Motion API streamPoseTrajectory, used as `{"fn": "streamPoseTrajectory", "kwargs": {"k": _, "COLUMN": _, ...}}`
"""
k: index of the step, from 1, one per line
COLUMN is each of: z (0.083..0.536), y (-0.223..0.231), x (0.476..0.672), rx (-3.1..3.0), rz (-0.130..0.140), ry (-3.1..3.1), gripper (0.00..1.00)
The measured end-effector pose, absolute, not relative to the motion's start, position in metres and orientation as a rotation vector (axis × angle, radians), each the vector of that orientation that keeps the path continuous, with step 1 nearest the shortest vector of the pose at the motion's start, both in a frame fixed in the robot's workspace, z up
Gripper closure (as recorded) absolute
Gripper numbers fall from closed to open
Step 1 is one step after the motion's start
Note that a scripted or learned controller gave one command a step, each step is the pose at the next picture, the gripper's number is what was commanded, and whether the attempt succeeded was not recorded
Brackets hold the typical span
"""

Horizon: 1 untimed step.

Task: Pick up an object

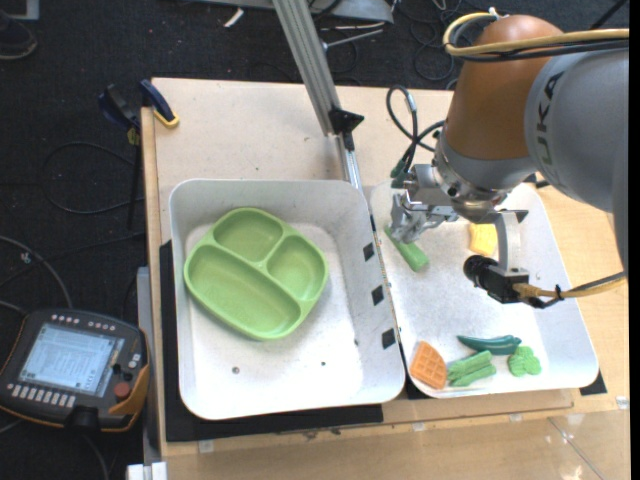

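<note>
We see the gripper low in the right bin, right at a green stick (touching, it seems); we cannot tell its opening. A green plate sits in the left bin.

You are looking at a divided plate of smooth, matt green plastic, sitting in a white bin whose plastic wall is showing a dull sheen. The tabletop is looking like pale, matt wood. The pincer is showing bare grey metal, and the arm's orange band is gleaming glossy.
</note>
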<state>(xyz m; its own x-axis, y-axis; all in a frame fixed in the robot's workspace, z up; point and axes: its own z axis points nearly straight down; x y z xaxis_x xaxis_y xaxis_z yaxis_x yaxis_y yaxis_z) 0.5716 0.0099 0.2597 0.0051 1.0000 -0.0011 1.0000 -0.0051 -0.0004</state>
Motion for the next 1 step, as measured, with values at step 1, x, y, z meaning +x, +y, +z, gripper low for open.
{"fn": "streamPoseTrajectory", "kwargs": {"k": 1, "z": 0.2336, "y": 0.0209, "x": 0.5713, "rx": 2.221, "rz": -0.005, "ry": 2.225, "gripper": 1.0}}
